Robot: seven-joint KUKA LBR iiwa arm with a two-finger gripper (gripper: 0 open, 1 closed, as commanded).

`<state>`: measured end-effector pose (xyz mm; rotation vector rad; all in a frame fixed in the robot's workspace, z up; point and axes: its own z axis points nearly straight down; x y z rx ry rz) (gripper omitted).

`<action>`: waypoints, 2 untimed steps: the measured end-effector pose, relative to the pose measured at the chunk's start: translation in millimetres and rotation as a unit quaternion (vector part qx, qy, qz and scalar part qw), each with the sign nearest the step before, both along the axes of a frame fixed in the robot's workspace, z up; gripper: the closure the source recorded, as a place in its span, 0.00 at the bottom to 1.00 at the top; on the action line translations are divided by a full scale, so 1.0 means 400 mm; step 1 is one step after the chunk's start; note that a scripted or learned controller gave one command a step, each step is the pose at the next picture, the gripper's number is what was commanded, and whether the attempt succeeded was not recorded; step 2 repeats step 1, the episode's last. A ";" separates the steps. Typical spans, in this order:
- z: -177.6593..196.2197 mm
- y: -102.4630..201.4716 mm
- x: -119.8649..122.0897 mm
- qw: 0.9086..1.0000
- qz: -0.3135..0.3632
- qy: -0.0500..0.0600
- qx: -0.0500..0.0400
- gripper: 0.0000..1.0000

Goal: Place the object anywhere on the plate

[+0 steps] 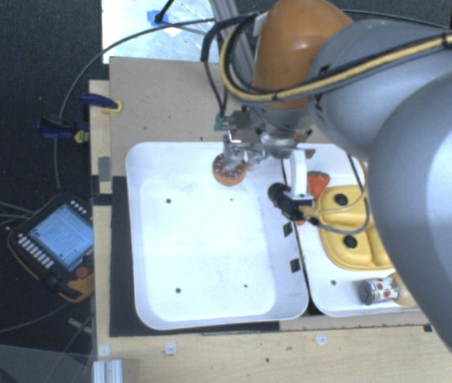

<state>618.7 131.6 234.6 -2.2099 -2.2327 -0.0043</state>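
- Tool [234,152] over the left white bin [202,294], near its 12 o'clock rim; whether its fingers clamp anything cannot be told
- Small round brown object [229,170] touching the tool's tip
- Yellow plastic plate [354,246] in the right bin, with an orange piece [319,183] at its 11 o'clock
- Small can [379,290] at the plate's 6 o'clock

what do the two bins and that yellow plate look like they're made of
Left bin and right bin: likely moulded plastic, smooth white with rounded corners and a soft sheen. Yellow plate: probably plastic too, glossy, with bright highlights and dark holes; the arm covers part of it.
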 end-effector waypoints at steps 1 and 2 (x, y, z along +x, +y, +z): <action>-0.001 -0.008 0.001 1.000 -0.002 0.000 -0.001 0.00; -0.001 -0.008 0.001 1.000 -0.002 0.000 -0.001 0.00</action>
